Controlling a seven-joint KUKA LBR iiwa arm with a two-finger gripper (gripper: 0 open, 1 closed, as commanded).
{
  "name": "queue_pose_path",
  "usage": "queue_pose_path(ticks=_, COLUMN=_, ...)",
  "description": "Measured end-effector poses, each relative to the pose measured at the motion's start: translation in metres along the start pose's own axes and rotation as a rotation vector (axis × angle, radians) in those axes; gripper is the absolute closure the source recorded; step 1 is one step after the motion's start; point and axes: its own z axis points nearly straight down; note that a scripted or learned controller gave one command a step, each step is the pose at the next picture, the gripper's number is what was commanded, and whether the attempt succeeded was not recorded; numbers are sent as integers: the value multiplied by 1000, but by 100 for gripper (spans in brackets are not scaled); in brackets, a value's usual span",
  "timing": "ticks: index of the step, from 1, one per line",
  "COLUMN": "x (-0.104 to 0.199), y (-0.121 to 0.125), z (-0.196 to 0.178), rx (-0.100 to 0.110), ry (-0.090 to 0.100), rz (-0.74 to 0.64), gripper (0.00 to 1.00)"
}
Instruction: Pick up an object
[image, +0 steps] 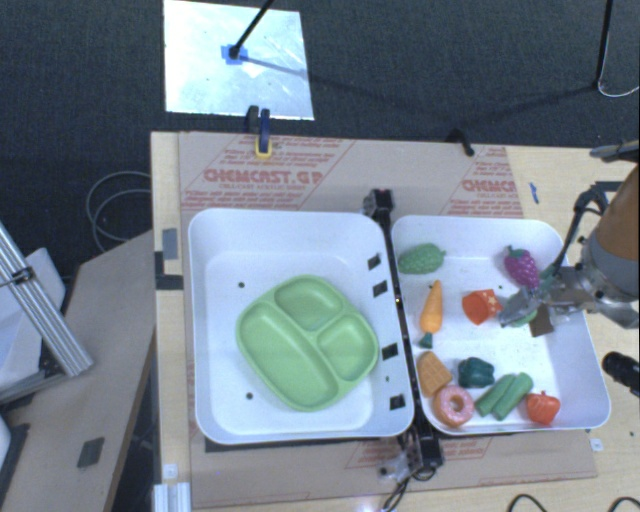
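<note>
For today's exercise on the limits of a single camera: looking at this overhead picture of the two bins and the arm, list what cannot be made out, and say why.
- Gripper, camera view: blurred and small, so open or shut cannot be told, nor whether it touches anything.
- Arm: cut off by the right edge.
- Dark toy in the right bin: too small to identify.
- Brown piece under the gripper: blurred, unclear whether toy or gripper part.
</note>
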Motion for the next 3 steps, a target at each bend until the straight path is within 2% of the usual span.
queue_pose_path(ticks=1, x=0, y=3, z=-6, rx=-12, ry=-3, rz=-3, gripper=0)
queue_pose_path(ticks=2, x=4, y=3, z=36, rx=-9, ry=-2, rz=-1, gripper=0)
queue_pose_path(ticks=3, x=13, y=7, z=95, rx=-8, ry=-1, rz=-1, gripper=0)
